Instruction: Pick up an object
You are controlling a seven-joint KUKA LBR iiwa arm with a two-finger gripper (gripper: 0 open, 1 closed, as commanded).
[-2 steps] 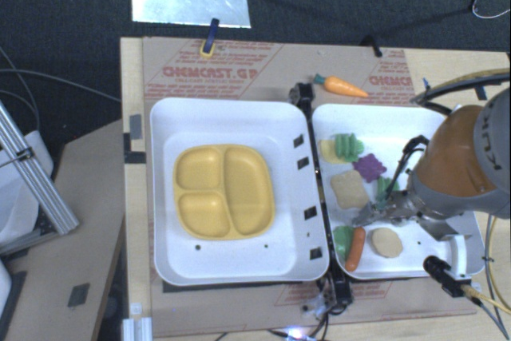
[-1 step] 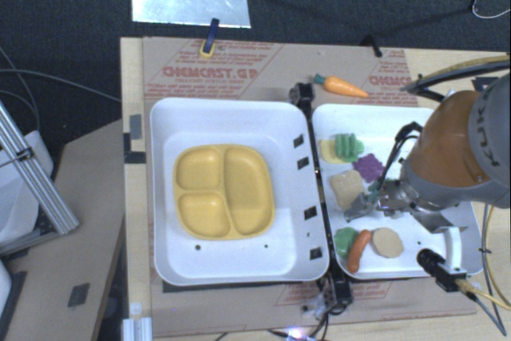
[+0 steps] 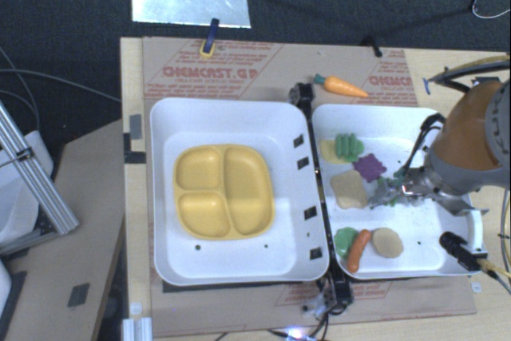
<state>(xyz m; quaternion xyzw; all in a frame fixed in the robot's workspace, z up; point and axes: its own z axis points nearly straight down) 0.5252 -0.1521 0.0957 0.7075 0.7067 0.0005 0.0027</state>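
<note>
Camera view: the two-finger gripper (image 3: 382,196) is low in the right-hand shallow white bin (image 3: 415,263), reaching in from 3 o'clock. The flat beige bread-shaped piece (image 3: 350,189) lies just beside the fingertips at 9 o'clock, the purple ridged toy (image 3: 370,167) near at 11 o'clock. Whether the jaws are spread or pinching cannot be told.

Red lettering "CHEMCAST GP" is showing on the brown protective-paper sheet (image 3: 239,68) under the bins, repeating partially at upper right.
</note>
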